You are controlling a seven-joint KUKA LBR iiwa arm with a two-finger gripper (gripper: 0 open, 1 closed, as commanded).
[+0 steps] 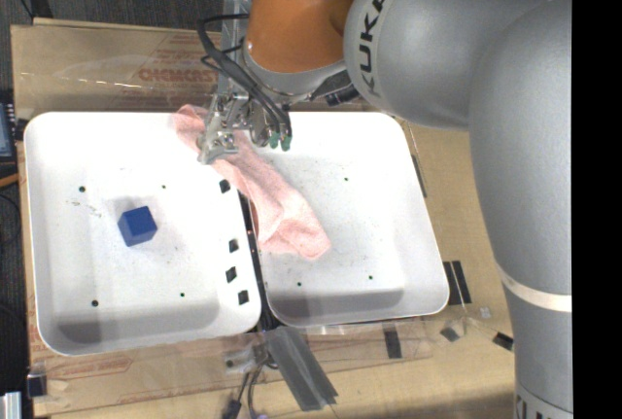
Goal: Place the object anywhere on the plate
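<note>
Two bins (pixel 58 145) side by side, landmark is the ridge between them. Nearest, left of the ridge: blue cube (pixel 138 225), small, rigid, lying alone on the left bin floor. Pink cloth (pixel 277 203) drapes over the ridge, its bulk just right of it in the right bin, its far end running up under the gripper (pixel 243 135) at the ridge's far end. Cloth looks light, soft, floppy, non-fragile; it will sag and trail when lifted, so pinch a bunched fold, not a flat edge. Gripper sits on the cloth's far end; open or clenched, cannot tell. No plate that I can make out.
</note>
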